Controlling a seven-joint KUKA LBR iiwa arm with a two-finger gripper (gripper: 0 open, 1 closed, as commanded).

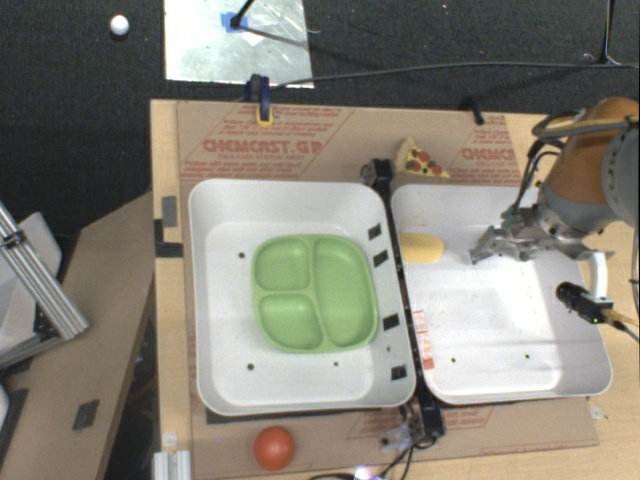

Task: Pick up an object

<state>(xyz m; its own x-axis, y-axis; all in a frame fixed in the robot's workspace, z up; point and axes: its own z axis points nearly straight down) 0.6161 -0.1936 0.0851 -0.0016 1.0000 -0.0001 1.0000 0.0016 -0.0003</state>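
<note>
A pale yellow object (422, 248) lies at the left edge of the right white bin (500, 358). My gripper (498, 244) hangs over the upper middle of that bin, to the right of the yellow object and apart from it. Nothing shows between its fingers. A green divided plate (313, 292) rests in the left white bin (215, 268). A pizza slice toy (420, 160) lies on the cardboard behind the bins. A red ball (273, 447) sits on the cardboard in front of the left bin.
The grey arm with its orange band (590, 168) enters from the right over the right bin's far corner. A blue clamp (260, 95) holds the cardboard's back edge. A metal frame (35, 278) stands at the left. A shiny sheet (235, 28) lies behind.
</note>
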